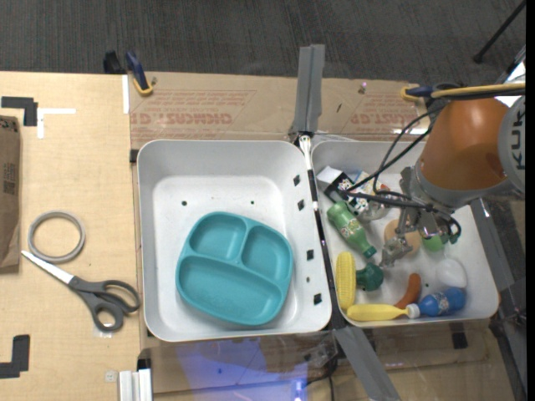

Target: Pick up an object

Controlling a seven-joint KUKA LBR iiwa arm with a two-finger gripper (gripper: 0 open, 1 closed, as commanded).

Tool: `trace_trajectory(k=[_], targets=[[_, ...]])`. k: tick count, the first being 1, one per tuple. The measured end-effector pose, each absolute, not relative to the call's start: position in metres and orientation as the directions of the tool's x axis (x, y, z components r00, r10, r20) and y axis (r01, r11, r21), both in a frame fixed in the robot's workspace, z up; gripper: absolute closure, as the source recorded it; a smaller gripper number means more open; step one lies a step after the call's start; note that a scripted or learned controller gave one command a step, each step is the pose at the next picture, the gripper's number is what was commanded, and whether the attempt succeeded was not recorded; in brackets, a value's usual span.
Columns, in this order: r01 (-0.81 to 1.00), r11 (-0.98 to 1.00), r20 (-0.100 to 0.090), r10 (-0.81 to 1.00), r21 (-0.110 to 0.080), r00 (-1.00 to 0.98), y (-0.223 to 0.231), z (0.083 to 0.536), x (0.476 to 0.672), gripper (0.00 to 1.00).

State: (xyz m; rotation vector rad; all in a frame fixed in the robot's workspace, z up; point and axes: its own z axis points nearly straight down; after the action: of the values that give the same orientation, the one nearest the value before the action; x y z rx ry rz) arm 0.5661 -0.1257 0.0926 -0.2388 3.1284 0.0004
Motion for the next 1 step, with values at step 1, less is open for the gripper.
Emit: trace_trajectory(k=[1], targets=[[-0.18, 0.984, -0.005, -0.18, 0.0, -0.984, -0.1217, 0.0925, 0.4948, 0.0]])
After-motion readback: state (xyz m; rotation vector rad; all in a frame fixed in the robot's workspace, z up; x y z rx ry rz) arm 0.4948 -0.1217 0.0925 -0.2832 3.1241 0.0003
